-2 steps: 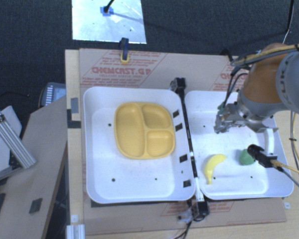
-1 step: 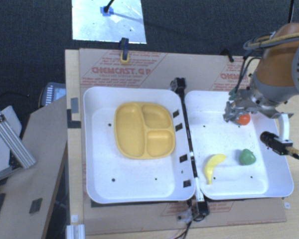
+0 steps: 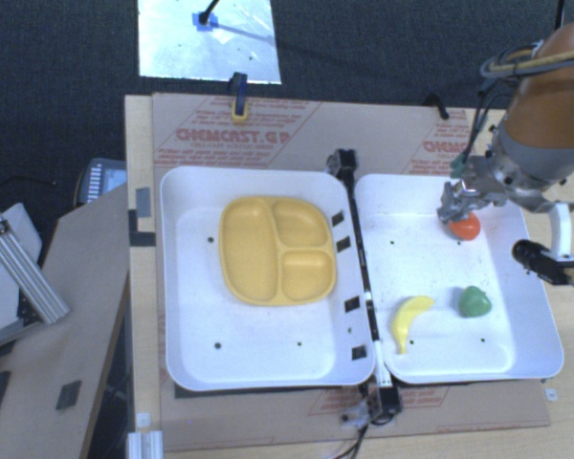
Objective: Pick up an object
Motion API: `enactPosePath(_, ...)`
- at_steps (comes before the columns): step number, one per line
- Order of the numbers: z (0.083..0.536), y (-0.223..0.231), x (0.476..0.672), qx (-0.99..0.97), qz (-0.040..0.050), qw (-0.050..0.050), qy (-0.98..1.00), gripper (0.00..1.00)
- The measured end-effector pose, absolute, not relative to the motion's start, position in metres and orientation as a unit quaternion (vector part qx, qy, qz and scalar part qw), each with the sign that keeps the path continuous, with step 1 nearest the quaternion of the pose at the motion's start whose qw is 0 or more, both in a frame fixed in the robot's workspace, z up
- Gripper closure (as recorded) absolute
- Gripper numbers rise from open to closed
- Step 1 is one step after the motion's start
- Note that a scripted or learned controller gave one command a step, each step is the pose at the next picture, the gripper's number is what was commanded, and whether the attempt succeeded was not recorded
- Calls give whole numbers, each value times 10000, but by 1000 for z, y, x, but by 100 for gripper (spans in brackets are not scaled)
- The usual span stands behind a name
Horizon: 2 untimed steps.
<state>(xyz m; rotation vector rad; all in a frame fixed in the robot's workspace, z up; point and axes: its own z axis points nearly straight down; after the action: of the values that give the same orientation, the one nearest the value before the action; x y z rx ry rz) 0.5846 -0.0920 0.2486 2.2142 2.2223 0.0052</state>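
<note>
You've got the gripper (image 3: 462, 210) down in the right bin (image 3: 517, 361), at its far side, directly over the orange-red tomato-like object (image 3: 467, 228) and touching or nearly touching its top. Can't tell the finger state from this angle, and can't confirm a grasp. Nearer the front of that bin: the yellow banana (image 3: 408, 320) and, just to its right, the green object (image 3: 474, 301), well apart from the gripper. The left bin (image 3: 187, 352) holds the yellow divided tray (image 3: 275, 251), lying flat.
</note>
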Motion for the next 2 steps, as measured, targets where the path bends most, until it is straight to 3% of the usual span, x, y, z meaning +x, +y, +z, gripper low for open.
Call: enactPosePath(2, 253, 18, 567, 7034, 15, 0, 7108, 100)
